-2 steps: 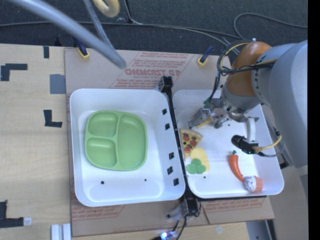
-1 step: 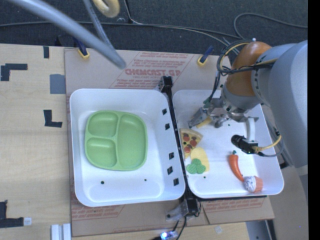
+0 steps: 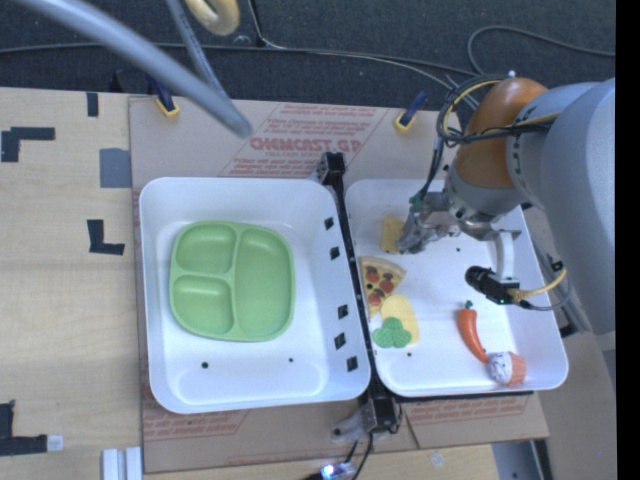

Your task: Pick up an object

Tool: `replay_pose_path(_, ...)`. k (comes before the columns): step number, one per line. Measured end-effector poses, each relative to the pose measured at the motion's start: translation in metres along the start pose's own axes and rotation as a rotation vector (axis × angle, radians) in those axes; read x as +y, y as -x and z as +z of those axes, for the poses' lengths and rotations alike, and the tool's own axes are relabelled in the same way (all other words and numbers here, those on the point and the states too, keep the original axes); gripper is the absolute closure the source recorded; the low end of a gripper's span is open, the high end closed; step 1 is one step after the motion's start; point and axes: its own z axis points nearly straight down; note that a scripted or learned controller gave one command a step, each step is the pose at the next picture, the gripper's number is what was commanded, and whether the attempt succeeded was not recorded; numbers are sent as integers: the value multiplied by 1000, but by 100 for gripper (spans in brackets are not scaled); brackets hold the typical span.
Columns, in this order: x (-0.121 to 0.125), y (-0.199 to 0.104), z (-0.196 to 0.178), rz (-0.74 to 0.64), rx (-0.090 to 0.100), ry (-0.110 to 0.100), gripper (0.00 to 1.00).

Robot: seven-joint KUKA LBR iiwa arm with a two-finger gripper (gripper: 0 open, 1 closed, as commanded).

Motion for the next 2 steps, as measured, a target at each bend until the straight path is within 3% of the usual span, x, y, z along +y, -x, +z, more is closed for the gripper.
replay_pose_path(2, 13, -3, -91, 0, 3, 1, 100)
